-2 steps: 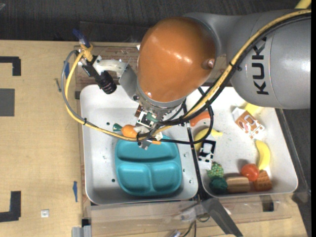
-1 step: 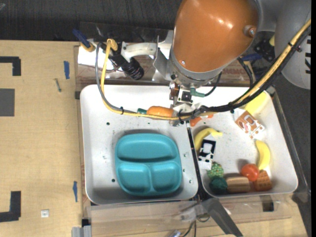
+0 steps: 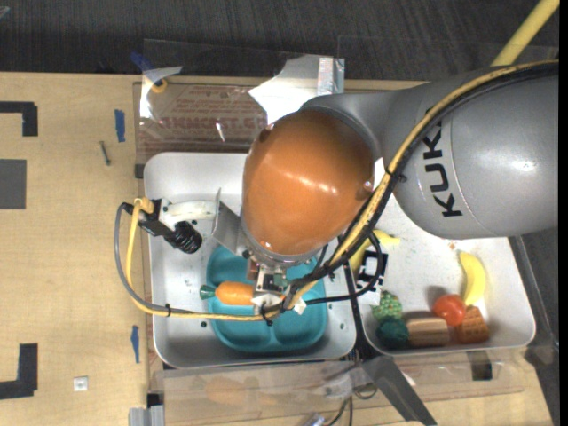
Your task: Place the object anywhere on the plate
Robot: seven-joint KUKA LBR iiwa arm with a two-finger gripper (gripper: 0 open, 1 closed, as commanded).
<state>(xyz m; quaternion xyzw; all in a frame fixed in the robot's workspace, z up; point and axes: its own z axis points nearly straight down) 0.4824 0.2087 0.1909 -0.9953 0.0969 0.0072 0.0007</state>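
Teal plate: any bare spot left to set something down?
Bare: the teal plate's front compartments, below the orange carrot-like piece and the gripper. Left bin floor left of the plate is bare too. Crowded: right bin's front, with banana and tomato.

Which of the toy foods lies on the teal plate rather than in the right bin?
The orange carrot-like piece: it lies on the teal plate by the gripper, apart from the banana and tomato.

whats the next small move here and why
Probably a short lift straight up. The orange carrot-like object already lies on the teal plate in the left bin, with the hand right beside it, so backing off would show if it stays.
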